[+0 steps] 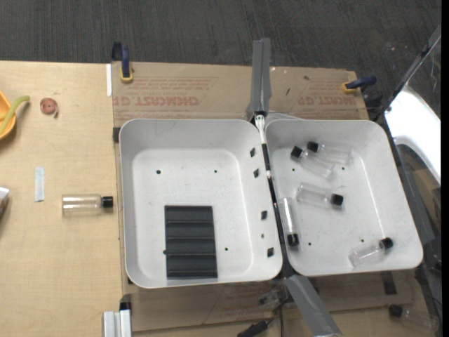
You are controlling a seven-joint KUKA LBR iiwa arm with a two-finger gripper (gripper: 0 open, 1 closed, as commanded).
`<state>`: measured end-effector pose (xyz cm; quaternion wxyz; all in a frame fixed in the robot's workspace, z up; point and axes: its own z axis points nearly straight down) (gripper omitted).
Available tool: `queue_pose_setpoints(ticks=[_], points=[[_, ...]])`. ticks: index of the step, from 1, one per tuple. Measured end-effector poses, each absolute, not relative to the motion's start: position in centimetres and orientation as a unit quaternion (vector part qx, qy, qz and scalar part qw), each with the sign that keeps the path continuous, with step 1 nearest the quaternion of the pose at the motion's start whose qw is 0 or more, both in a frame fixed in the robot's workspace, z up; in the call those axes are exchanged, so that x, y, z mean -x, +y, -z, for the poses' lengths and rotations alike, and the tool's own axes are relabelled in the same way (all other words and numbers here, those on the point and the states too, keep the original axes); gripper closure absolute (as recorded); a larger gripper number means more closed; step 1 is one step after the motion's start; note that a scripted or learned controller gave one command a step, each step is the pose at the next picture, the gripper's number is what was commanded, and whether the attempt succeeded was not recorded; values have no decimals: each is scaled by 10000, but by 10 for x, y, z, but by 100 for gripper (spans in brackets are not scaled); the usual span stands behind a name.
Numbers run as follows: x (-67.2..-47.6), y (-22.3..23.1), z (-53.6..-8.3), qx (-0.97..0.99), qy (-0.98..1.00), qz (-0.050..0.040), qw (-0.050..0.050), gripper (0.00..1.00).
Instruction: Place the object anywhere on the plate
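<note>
Step in hand: pick not yet made, judging by the layout. Four clear vials lie in the right bin (pixel 403 188): one at 12 o'clock (pixel 319 152), one near centre (pixel 319 196), one at 9 o'clock along the wall (pixel 288 220), one at 5 o'clock by the rim (pixel 368 253). Black ribbed plate (pixel 189 241) sits at 6 o'clock in the left bin (pixel 126 188), nothing on it. Jaws' state: can't tell. Next move prob. needs a grasp across a vial's body; the centre vial has the most open room, wall & rim ones look cramped. Carry must clear the divider btwn bins.

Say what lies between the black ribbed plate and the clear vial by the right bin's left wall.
In the camera view: bare white floor, then both bins' adjoining walls, between black ribbed plate and clear black-capped vial.
</note>
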<state>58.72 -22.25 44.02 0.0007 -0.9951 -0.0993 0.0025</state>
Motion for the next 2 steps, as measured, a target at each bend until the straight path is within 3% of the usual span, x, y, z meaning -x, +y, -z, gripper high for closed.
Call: queue_pose_setpoints(ticks=[1,2], points=[[-648,-218,-440,9941,-1081,-25,4,0],[-652,-222,-440,9948,-1020,-17,0,0]])
